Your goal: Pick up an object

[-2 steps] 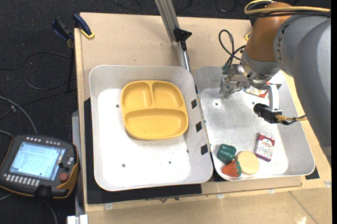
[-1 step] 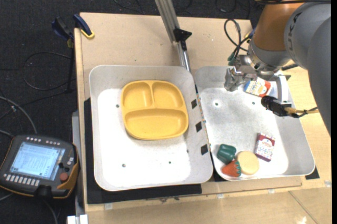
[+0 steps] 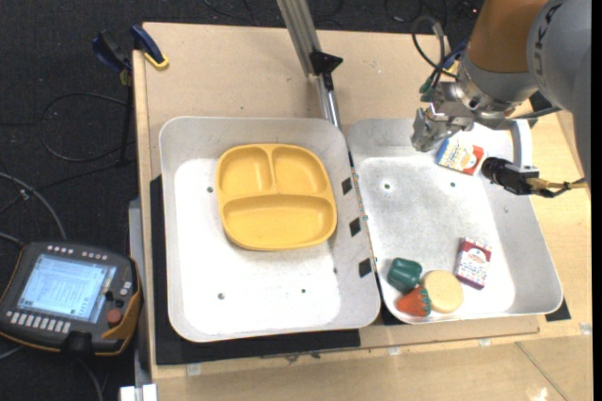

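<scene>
- Gripper [image 3: 428, 132]: metallic, hangs over the far rim of the right bin [image 3: 527, 230]. Finger state cannot be determined from this angle.
- Small carton [image 3: 460, 156]: white with red and blue print, lies just beside the gripper at the bin's far edge, not gripped.
- Near corner of right bin: green block [image 3: 404, 273], red piece [image 3: 413, 301], pale round disc [image 3: 443, 291], clustered and touching. Red-and-white box [image 3: 473, 263] close by.
- Left bin [image 3: 188, 230]: smooth yellow plastic divided plate [image 3: 277, 196], three compartments, rounded corners.
</scene>
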`<state>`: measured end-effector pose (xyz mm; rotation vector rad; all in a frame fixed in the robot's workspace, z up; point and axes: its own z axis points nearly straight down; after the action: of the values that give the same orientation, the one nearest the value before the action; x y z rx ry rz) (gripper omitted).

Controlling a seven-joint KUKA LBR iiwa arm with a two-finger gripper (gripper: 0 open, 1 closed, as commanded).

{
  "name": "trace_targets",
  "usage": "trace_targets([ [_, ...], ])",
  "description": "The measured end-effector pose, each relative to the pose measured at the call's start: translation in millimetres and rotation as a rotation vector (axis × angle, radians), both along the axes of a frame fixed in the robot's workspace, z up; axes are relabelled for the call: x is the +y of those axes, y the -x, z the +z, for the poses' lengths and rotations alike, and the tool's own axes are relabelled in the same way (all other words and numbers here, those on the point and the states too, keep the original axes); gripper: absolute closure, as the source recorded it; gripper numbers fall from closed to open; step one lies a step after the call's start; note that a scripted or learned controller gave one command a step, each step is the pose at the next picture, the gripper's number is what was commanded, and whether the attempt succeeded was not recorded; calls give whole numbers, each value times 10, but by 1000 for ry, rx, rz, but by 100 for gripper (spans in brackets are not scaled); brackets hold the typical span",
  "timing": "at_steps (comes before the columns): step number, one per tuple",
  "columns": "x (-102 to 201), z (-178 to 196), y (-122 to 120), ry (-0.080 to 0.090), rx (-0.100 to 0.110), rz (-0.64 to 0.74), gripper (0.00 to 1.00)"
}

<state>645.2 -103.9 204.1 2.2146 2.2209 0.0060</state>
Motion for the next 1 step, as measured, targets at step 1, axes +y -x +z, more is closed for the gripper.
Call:
trace_targets([
  [1, 59, 567, -101, 0, -2, 2, 100],
])
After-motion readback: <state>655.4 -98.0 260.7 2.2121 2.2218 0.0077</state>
